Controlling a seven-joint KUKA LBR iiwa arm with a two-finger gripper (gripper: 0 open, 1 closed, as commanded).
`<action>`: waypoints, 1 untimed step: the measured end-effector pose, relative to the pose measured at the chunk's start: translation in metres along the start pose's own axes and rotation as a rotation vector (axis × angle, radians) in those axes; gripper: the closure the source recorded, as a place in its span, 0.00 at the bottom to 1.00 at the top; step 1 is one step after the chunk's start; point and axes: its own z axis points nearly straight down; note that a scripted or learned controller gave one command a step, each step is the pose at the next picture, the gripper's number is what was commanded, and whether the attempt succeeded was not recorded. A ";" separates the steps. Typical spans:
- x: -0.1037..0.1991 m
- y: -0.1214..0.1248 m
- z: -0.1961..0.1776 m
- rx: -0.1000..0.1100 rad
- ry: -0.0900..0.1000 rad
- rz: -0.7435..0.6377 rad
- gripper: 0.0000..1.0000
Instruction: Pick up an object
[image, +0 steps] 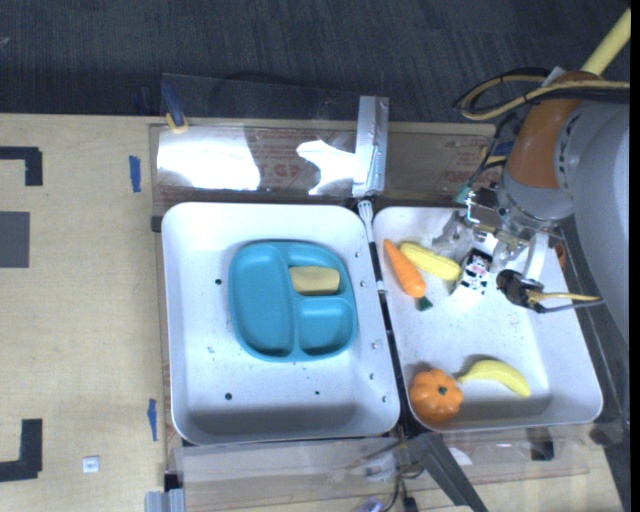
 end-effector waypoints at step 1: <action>0.000 -0.007 0.019 -0.042 0.002 0.075 0.00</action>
